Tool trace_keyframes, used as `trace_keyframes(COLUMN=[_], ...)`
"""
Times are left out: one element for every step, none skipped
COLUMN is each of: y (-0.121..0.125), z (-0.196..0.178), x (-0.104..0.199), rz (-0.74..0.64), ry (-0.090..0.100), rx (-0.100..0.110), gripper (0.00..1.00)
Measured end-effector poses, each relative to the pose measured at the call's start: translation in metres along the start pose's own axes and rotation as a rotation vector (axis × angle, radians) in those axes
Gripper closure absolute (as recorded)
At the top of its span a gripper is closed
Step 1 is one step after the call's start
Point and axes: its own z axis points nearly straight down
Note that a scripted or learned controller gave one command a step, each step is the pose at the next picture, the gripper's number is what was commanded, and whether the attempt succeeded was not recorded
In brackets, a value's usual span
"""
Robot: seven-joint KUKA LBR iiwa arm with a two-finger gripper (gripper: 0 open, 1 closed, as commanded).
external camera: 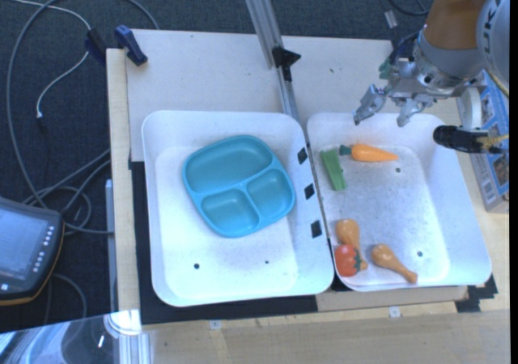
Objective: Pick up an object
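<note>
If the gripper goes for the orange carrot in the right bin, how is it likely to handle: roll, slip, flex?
The carrot looks like smooth moulded plastic, so probably stiff and light. Its rounded, tapered body lies on its side, so a nudge may roll it. The open gripper above could slip off the taper unless it closes across the thicker part.

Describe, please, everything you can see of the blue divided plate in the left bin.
The blue plastic-looking divided plate is a rounded rectangle with three shallow compartments: one long, two smaller. It lies flat, turned at a slant, near the middle of the left white bin, resting on the bin's floor. Nothing lies in it or touches it otherwise.
</note>
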Motion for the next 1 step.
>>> trace_keyframes(y=[0.0], z=[0.0], x=[0.0], rz=[0.0], ry=[0.0], rx=[0.0], gripper=[0.0])
